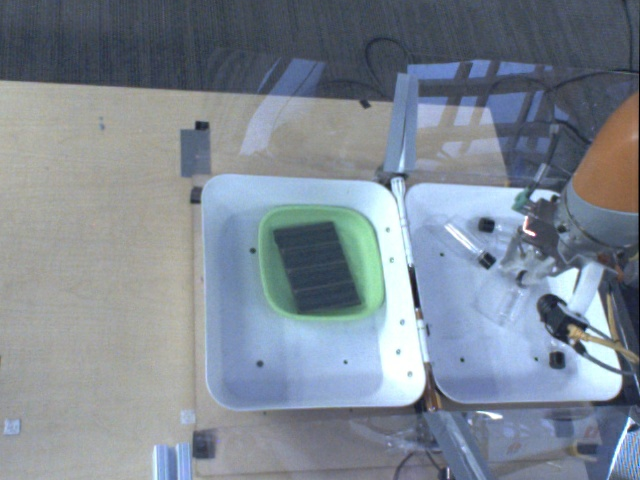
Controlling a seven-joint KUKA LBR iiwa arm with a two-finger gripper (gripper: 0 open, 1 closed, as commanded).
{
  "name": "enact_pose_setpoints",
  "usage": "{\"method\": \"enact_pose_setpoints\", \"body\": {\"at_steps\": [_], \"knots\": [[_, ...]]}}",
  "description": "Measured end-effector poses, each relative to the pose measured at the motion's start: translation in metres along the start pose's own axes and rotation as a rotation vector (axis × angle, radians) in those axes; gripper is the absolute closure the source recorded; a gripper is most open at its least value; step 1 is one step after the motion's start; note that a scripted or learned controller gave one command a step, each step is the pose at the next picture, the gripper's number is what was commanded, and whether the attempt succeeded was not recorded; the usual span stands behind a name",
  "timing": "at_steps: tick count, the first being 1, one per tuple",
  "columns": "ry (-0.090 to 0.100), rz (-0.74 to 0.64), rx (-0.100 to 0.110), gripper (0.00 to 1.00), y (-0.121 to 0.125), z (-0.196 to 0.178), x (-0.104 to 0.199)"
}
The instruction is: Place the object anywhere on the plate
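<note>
A dark grey ridged block [316, 267] lies flat on the green plate [372, 268], which sits in the upper middle of the left bin [230, 368]. The block rests well inside the plate's rim, slightly turned. My gripper [486, 274] hovers over the right bin [450, 368], well apart from the plate and the block. Its translucent fingers [466, 240] are spread open with nothing between them. The arm's orange band [612, 173] shows at the right edge.
Black and yellow cables [570, 326] hang from the wrist over the right bin's right side. A metal divider [404, 218] separates the two bins. A small grey bracket [195, 151] sits on the wooden bench behind the left bin.
</note>
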State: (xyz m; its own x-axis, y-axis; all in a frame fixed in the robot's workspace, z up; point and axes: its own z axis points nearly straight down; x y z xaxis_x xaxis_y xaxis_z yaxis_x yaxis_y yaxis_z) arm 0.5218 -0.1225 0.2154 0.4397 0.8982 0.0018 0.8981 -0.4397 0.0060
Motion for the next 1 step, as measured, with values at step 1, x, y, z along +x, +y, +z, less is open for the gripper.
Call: {"method": "enact_pose_setpoints", "body": {"at_steps": [1], "knots": [[0.0,0.0,0.0,0.0,0.0,0.0,0.0]]}}
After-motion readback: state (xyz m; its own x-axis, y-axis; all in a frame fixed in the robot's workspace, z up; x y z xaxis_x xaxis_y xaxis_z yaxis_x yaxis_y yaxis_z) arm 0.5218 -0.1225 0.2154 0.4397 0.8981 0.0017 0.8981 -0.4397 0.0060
